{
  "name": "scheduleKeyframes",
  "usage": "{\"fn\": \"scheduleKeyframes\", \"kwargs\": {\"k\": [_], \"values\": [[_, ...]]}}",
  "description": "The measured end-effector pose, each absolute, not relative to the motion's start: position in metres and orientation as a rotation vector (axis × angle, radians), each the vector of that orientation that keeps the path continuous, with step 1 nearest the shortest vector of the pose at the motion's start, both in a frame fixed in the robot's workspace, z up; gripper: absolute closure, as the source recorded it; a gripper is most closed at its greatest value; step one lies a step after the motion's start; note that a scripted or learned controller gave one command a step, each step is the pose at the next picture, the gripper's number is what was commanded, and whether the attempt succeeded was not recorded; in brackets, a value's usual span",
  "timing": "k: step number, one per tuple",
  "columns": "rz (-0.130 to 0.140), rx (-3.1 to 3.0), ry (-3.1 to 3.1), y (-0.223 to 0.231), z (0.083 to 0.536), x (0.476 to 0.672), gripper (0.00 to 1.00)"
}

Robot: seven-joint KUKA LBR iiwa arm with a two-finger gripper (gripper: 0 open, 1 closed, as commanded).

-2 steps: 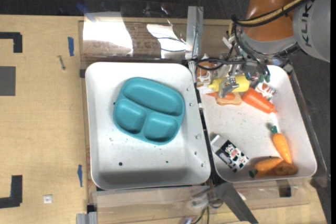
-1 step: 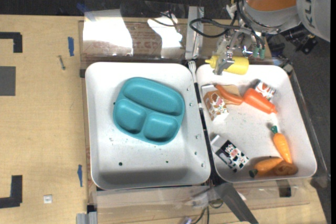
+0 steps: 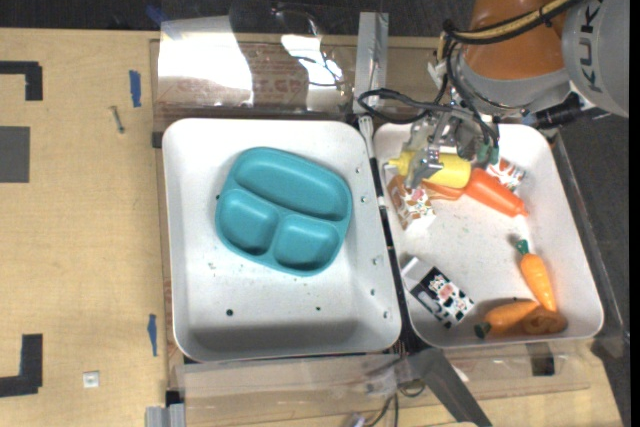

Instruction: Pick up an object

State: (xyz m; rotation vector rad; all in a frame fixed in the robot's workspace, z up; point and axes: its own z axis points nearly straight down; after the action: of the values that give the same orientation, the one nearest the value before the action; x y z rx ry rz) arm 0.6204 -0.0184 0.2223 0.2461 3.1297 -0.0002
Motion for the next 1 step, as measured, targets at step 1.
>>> {"fn": "scheduleKeyframes", "kwargs": {"k": [1], "values": [[0.005, 0.486, 3.092, 0.0268, 0.2788, 0.6552, 1.00]]}}
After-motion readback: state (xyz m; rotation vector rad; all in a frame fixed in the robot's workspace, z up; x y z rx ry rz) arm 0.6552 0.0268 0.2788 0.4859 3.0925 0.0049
